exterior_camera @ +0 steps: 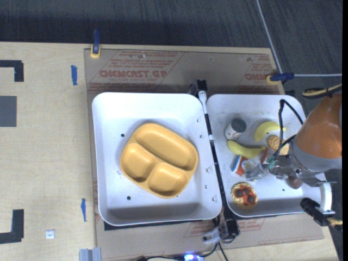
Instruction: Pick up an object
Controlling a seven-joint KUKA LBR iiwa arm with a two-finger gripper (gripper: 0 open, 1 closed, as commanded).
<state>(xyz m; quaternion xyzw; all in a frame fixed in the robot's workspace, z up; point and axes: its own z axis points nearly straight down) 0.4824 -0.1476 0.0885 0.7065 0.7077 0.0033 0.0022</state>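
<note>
gripper (266, 165) low in your right bin (312, 190), grip state unreadable | banana (243, 148) just left and far of it, long axis left-right | reach left

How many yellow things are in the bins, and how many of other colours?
Yellow: 3, namely the divided tray, the banana and a round yellow thing
Grey: 1, a small round thing
Red and gold: 1, a ball
Total: 5

Even bright overhead light, soft short shadows. Mild glare on white bins (109, 145) and glossy yellow tray (157, 159). Overall soft focus, low resolution; small items in right bin (304, 105) blur together. Floor dim.
</note>
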